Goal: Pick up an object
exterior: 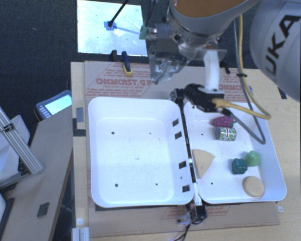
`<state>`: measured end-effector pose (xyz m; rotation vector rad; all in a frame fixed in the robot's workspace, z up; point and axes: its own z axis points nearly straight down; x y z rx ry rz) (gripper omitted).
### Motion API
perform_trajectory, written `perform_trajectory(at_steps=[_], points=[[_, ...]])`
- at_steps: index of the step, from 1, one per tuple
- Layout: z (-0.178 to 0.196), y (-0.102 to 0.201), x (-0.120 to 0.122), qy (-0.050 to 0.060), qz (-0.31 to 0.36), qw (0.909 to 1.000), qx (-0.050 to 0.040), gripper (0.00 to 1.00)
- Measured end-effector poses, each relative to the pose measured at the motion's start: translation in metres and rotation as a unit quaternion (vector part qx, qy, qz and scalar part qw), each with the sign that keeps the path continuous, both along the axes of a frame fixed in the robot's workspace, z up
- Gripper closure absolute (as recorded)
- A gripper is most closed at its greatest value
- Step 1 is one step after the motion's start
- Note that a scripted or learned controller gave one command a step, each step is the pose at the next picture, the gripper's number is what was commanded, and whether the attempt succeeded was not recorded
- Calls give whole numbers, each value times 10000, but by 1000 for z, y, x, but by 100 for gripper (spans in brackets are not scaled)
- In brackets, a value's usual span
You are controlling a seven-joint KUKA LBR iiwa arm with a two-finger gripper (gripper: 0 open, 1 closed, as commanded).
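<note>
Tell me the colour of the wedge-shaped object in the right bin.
Pale tan wedge, seen in the camera view.

the arm (277,42) enters from the upper right of the camera view, its broad grey link bearing part of the maker's lettering. an orange band (207,8) rings the segment above the wrist, at the top edge of the view. below it the pale wrist flange (197,35) narrows toward the gripper (162,70), a grey metallic assembly that points downward and hangs above the far edge of the surface. nothing shows between the jaws; how they stand cannot be made out. a yellow cable (244,101) and a grey one trail from the arm.
</note>
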<state>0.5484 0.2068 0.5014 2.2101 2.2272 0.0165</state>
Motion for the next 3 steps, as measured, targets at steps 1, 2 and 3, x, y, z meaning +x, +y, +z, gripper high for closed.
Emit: perform_trajectory(at_steps=[1,2,3], points=[[7,-2,-1,27,4,10000,-11,100],[7,-2,-1,31,6,10000,-12,0],[19,-2,0,17,27,10000,-6,100]])
